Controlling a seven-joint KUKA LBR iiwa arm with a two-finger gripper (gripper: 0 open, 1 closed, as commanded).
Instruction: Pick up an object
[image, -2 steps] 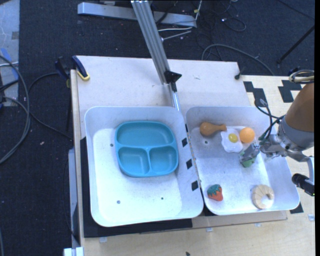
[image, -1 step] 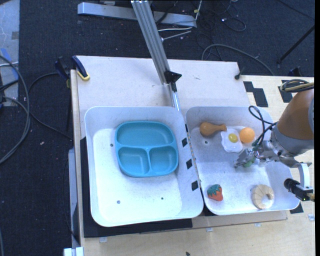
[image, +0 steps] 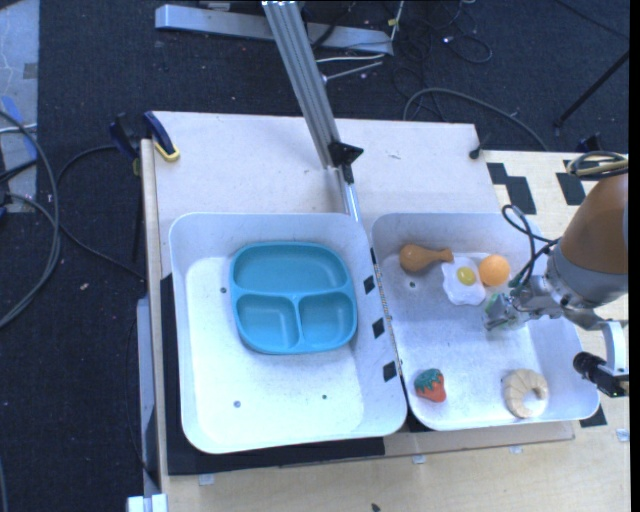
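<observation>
In the right bin (image: 450, 360) lie a brown drumstick (image: 424, 259), a fried egg (image: 464, 282), an orange ball (image: 493, 270), a strawberry (image: 430, 384) and a pale croissant-like pastry (image: 524, 392). My gripper (image: 500, 311) reaches in from the right and hangs low over the bin's right side, just below the egg and the orange ball. A small greenish-grey shape shows at its tip; what it is stays unclear.
The left bin (image: 200, 330) holds a blue divided plate (image: 294, 297). A slanted metal pole (image: 310, 85) runs down to the gap between the bins. Cables lie on the dark floor at left and back.
</observation>
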